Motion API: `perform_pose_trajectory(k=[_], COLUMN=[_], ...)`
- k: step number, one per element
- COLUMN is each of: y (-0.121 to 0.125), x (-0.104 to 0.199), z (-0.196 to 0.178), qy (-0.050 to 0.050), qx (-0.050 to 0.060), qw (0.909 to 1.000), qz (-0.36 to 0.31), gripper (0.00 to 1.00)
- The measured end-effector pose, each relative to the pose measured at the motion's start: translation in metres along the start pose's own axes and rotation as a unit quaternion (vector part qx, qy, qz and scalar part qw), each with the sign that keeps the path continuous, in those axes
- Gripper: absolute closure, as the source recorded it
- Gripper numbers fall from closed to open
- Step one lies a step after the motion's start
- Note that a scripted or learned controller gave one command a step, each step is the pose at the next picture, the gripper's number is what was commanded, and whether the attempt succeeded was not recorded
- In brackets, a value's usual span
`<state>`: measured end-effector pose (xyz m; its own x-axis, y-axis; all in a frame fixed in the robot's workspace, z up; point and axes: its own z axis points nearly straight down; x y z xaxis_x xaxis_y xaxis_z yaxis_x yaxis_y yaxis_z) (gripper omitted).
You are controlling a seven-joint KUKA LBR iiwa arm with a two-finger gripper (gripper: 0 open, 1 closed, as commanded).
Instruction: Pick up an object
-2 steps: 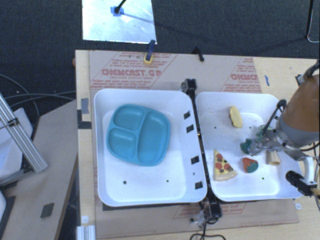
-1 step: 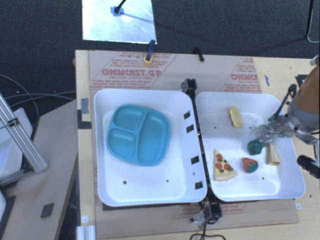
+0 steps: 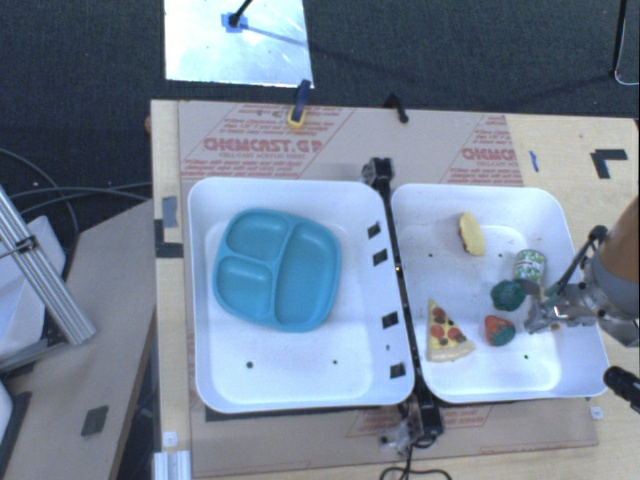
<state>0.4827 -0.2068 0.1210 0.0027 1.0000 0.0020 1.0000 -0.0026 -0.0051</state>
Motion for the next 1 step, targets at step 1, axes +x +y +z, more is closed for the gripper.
perform_pose_trajectory(k=[1], y=[0.0045], x=[0.0551], z=[0.0381], qy=[-0.001], qx=[-0.003], qw=[1.0000], qz=[-0.005], gripper=[1.00])
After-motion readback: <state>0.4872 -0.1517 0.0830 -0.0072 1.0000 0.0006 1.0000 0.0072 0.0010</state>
